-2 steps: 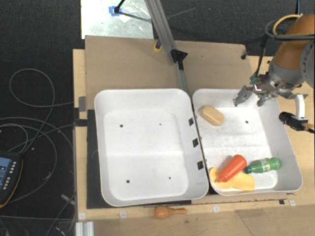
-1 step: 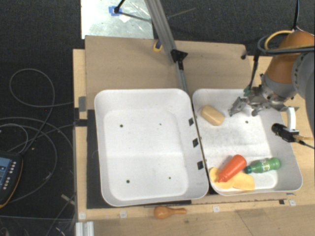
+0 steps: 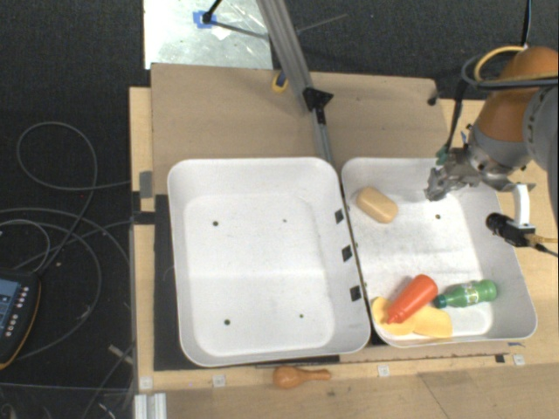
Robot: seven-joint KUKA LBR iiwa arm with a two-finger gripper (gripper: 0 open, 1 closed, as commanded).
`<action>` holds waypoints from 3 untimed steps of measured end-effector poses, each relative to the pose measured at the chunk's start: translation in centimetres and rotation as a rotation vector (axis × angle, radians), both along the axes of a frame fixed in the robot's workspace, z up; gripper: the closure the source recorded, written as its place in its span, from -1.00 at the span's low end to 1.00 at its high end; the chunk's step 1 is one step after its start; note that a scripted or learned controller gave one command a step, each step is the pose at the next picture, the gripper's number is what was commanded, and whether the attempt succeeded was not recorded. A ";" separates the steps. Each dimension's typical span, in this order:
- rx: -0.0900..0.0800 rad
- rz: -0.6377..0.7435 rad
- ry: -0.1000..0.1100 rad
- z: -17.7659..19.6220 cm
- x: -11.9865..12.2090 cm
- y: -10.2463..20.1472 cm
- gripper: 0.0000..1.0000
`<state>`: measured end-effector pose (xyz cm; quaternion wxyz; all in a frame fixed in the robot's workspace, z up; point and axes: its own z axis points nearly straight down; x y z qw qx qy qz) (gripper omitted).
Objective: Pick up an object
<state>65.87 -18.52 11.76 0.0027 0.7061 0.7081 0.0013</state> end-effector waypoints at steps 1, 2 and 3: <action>0.000 0.000 -0.001 4.5 -0.1 0.1 1.00; -0.001 0.003 -0.005 11.0 0.5 0.0 1.00; 0.001 0.003 0.000 13.9 0.6 0.0 1.00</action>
